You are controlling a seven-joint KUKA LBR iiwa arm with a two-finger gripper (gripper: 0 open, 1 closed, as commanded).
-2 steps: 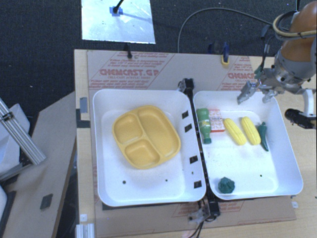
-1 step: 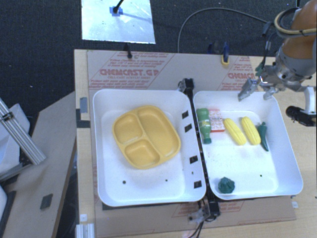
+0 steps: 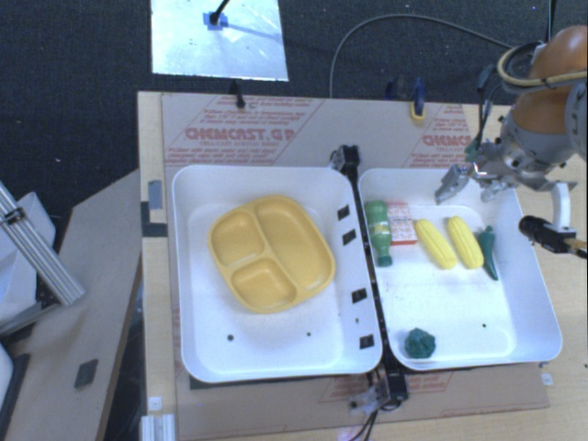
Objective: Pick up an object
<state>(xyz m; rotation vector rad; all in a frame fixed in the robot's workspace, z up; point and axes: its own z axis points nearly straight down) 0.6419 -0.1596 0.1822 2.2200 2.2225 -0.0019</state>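
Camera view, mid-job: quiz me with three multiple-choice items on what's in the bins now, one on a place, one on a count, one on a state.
1. Where does the yellow divided plate lie?
A. In the left bin
B. In the right bin
C. On the bench outside the bins

2. How many corn cobs lie in the right bin?
A. One
B. Two
C. Four

3. How does the green bottle sit?
A. Upright
B. Lying on its side
C. Lifted clear of the bin

Answers: 1 A, the plate sits in the middle of the left bin. 2 B, one corn cob and a second corn cob lie side by side. 3 B, the bottle lies flat along the bin's left wall, while the gripper is over the bin's far edge, apart from it.
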